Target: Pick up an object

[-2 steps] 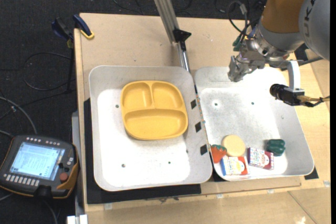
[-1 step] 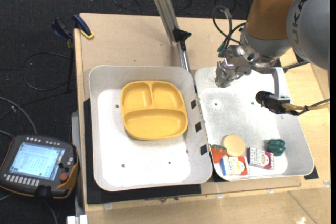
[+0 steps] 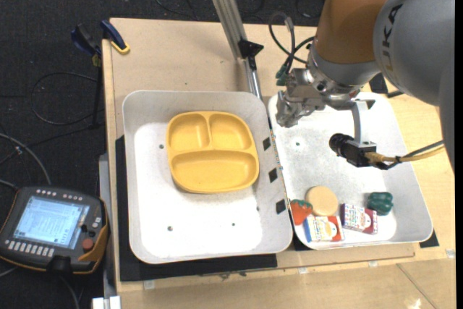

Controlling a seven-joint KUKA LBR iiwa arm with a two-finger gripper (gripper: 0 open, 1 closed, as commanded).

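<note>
The pincer (image 3: 289, 111) hangs over the far left corner of the right bin (image 3: 412, 177); whether it is released or clenched cannot be told. A round tan disc (image 3: 323, 200), small cartons (image 3: 359, 218) and a green toy (image 3: 380, 202) lie along that bin's near edge, well apart from it. A yellow divided plate (image 3: 213, 152) sits in the left bin (image 3: 145, 155).

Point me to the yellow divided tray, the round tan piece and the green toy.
yellow divided tray (image 3: 213, 153), camera view, on the ridge between compartments.
round tan piece (image 3: 323, 200), camera view, middle of its top face.
green toy (image 3: 380, 202), camera view, centre of its body.
</note>
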